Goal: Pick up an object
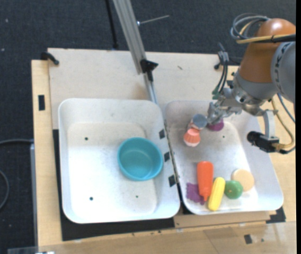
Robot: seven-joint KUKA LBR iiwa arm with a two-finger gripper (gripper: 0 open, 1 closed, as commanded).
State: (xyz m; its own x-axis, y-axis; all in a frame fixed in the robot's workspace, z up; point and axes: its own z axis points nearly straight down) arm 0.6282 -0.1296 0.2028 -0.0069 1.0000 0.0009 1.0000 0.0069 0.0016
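Right bin [256,157]: approx 7 objs; left bin [73,142]: 1 bowl [140,159]; pincer [216,118] state unclear

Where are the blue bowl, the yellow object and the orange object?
blue bowl [140,159], camera view, inside bottom.
yellow object [216,193], camera view, middle of its body.
orange object [204,178], camera view, middle of its body.

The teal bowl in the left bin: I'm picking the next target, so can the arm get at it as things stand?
Probably yes. The teal bowl sits alone in the left bin, open side up, with nothing over or against it. The gripper is over the right bin, so it must cross the divider.
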